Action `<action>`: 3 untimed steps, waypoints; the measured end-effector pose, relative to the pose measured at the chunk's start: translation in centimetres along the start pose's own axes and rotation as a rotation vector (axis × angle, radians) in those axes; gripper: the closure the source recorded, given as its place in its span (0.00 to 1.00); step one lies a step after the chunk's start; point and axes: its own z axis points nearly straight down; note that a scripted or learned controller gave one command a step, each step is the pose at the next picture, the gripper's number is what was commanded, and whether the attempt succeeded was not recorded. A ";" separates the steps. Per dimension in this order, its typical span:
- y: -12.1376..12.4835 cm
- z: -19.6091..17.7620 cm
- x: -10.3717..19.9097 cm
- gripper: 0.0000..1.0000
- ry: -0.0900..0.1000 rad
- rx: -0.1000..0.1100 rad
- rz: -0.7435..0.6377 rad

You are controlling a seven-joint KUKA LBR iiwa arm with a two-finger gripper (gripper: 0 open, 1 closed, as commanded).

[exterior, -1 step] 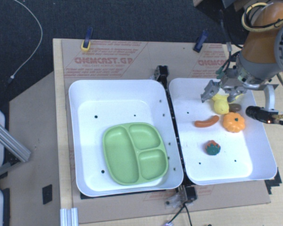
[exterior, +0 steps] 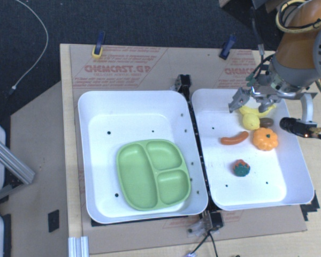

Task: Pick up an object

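In the right bin [exterior: 224, 189] lie a yellow pear-shaped toy [exterior: 251, 119], an orange pumpkin-like toy [exterior: 265, 139], an orange sausage [exterior: 234, 139] and a small teal-and-red ball [exterior: 242, 168]. A small brown piece [exterior: 266, 122] sits between the yellow toy and the pumpkin. My gripper [exterior: 252, 101] hangs over the bin's far side, just above the yellow toy, with its fingers spread open on either side of the toy's top. Nothing is lifted between the fingers.
The left bin [exterior: 96, 143] holds a green three-compartment plate [exterior: 152, 173]. A black divider bar [exterior: 195, 138] runs between the bins. Blue clamps [exterior: 227, 47] and a yellow-blue clamp [exterior: 99, 45] sit on the cardboard's far edge. A black fitting [exterior: 297, 126] sticks out at the right.
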 end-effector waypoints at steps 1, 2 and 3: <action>-0.6 5.2 0.9 0.00 0.001 0.006 0.000; -1.8 10.8 0.9 0.00 0.001 0.007 0.001; -1.8 11.3 0.9 0.00 0.000 0.003 0.000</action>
